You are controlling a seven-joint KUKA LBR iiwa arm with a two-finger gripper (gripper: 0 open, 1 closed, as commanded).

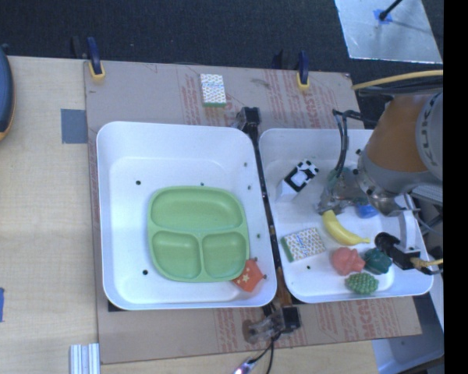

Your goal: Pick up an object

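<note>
In the right bin (312, 291) lie a yellow banana (342, 230), a black-and-white toy (299, 175), a flat patterned block (303, 244), a red lump (345, 260), a dark green piece (377, 262), a knobbly green piece (363, 284) and a small blue thing (366, 209). My gripper (335, 199) hangs low over the middle of this bin, just above the banana's upper end and to the right of the black-and-white toy. The grey wrist and orange band (396, 135) rise behind it and hide part of the bin's right side.
The left bin (117, 209) holds a green divided plate (196, 232) and an orange toy (249, 275) at the plate's lower right corner. A patterned block (212, 89) lies on the cardboard behind the bins. A black cable (342, 142) loops by the wrist.
</note>
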